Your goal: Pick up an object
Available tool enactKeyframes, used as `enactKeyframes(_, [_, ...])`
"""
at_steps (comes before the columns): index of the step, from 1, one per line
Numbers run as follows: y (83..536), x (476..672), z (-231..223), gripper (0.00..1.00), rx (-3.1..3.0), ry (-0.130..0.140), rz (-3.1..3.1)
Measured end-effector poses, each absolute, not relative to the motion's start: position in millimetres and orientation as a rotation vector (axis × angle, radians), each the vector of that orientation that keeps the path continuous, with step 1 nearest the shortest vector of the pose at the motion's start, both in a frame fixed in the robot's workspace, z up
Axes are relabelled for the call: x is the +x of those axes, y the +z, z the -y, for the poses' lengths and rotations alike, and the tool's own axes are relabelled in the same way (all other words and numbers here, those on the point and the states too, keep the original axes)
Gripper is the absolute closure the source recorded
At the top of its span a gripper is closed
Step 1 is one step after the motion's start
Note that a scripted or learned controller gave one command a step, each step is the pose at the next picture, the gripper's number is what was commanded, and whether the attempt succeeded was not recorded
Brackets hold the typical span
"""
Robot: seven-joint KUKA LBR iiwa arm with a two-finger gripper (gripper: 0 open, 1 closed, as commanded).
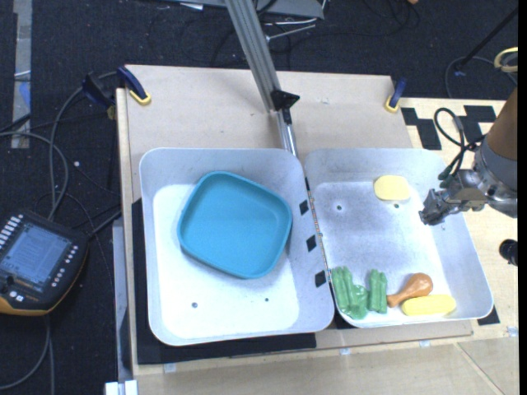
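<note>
Jaws (431,212) sit over the right bin's (387,245) right edge, can't tell if they're open. Yellow piece (392,188) just left; drumstick (411,287) and green bits (359,291) up front.

The arm (502,159) has an orange band above a grey wrist; black cables loop beside it, and the gripper (434,212) is dark metal.

one fixed camera looks down aslant, seemingly from the front, on both bins (156,220).
</note>
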State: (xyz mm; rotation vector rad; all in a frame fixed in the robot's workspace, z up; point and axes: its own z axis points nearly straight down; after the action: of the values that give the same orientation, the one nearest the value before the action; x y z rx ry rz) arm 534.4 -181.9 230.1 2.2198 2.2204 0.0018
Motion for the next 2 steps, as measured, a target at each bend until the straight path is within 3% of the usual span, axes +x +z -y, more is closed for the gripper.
enactKeyframes(2, [237, 543.5, 72, 1.0, 2.216, 0.002, -2.227])
